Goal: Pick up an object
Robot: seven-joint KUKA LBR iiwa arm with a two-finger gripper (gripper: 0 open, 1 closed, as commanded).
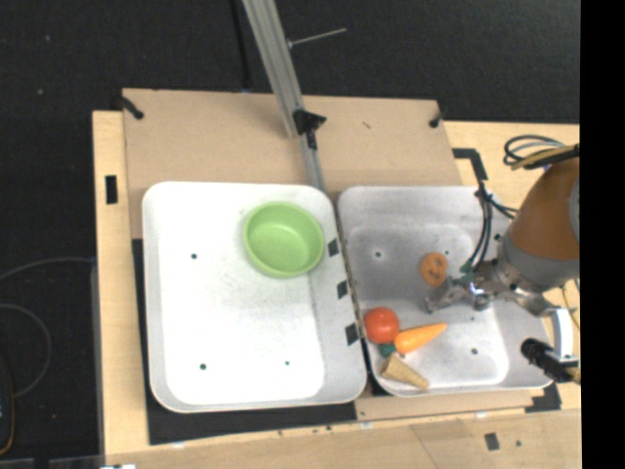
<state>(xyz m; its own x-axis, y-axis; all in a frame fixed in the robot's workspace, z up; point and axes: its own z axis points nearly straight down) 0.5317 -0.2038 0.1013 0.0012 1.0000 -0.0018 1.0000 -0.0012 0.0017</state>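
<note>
**Gripper low in the right bin, nothing held**

While the left bin (195,340) carries a green bowl (284,239) alone, the right bin (391,213) holds the likely targets: a tomato (381,323), a carrot (422,336) and a beige wedge (404,373) crowded at its near edge, and a small orange ball (434,267) apart. The gripper (447,295) sits just beside that ball; I cannot tell its fingers' state, and nothing shows between them.

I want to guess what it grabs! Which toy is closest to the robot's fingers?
The small orange ball, just left of the gripper. The tomato, carrot and cone lie lower down.
</note>
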